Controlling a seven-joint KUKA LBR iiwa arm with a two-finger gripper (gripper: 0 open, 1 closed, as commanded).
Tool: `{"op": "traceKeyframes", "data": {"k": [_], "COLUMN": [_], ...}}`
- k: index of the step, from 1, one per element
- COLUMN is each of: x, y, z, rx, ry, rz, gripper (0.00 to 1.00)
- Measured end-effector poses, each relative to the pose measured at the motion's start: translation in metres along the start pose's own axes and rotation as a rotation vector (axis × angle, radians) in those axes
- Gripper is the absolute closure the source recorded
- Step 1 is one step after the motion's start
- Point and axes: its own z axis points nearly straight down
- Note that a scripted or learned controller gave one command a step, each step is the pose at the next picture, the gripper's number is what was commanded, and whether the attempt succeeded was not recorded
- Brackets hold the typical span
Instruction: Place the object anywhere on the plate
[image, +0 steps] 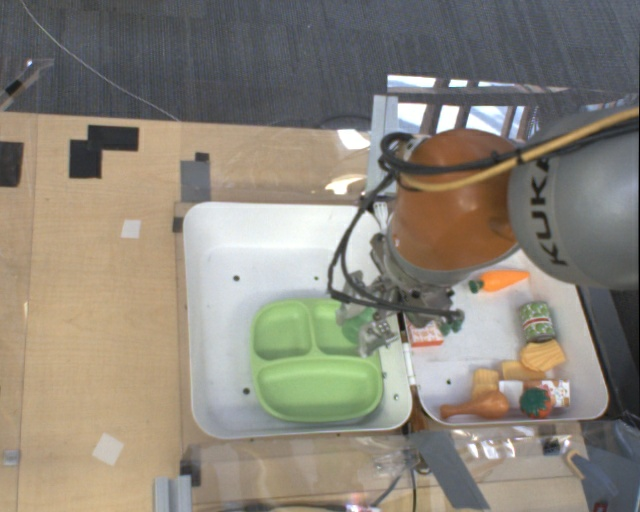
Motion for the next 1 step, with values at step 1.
{"op": "traceKeyframes", "data": {"k": [1], "x": [0.0003], "y": [-0.0030], "z": [-0.0004], "rx": [0.002], "ry": [-0.001], "rz": [0.005], "gripper": [0.00]}}
